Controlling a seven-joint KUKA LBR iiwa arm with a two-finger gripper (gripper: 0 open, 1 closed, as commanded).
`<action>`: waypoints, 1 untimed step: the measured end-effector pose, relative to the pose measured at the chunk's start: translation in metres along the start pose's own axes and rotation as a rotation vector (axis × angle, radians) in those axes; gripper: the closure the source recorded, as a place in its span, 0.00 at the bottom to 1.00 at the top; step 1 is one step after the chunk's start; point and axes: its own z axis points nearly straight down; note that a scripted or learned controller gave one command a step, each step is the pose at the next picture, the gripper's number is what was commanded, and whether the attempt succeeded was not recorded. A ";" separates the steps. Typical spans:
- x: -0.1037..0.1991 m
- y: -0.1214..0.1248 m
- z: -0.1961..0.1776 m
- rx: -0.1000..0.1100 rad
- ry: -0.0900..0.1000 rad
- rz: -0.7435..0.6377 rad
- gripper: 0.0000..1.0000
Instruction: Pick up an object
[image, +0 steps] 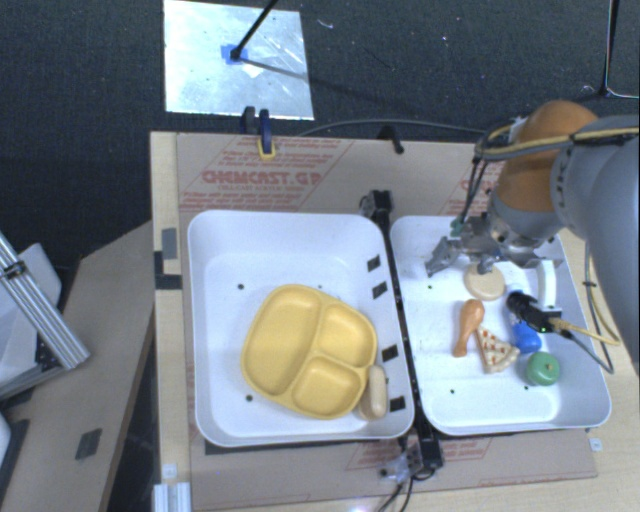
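Gripper (478, 262) parked over the top of the right bin (435, 405), can't tell how its fingers stand from this angle.

Right under it at 6 o'clock there's a round tan cookie thing (486, 284), seems just about touching. Keep going toward 6 and you hit a toy drumstick (466, 325), with a pizza slice (494, 350) beside it at 3, a blue piece (526, 335) and a green apple-ish ball (543, 369) further at 4. Over at 9 o'clock, the left bin (225, 245) has a yellow divided plate (309, 351) with a beige bread-roll shape (375, 391) against its 4 o'clock edge.
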 end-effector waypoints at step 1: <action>-0.001 0.002 -0.014 -0.006 -0.001 -0.001 1.00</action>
